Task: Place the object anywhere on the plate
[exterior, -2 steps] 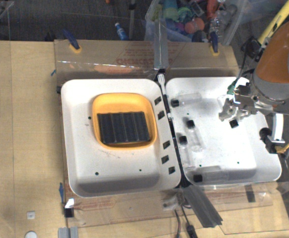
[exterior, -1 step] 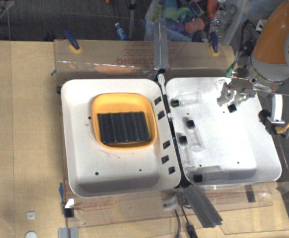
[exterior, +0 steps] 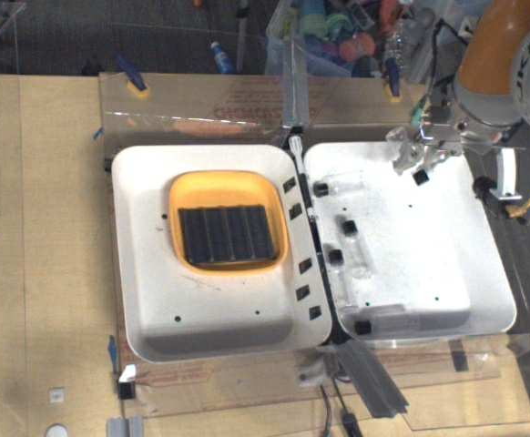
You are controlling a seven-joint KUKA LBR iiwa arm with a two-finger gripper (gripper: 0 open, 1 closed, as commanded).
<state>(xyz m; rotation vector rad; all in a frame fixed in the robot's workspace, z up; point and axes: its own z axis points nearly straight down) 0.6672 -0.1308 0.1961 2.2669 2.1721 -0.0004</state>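
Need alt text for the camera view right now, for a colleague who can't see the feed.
A dark ribbed rectangular object lies on an orange-yellow squarish plate in the left shallow white bin. The grey arm's two-finger gripper hangs over the far edge of the right white bin.

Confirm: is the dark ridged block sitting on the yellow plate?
Yes, the dark ridged block lies flat on the yellow plate in the left bin.

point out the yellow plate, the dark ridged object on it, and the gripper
yellow plate point(exterior: 185, 192), camera view, bare upper-left rim
dark ridged object point(exterior: 227, 235), camera view, middle of its top
gripper point(exterior: 417, 164), camera view, at its fingertips
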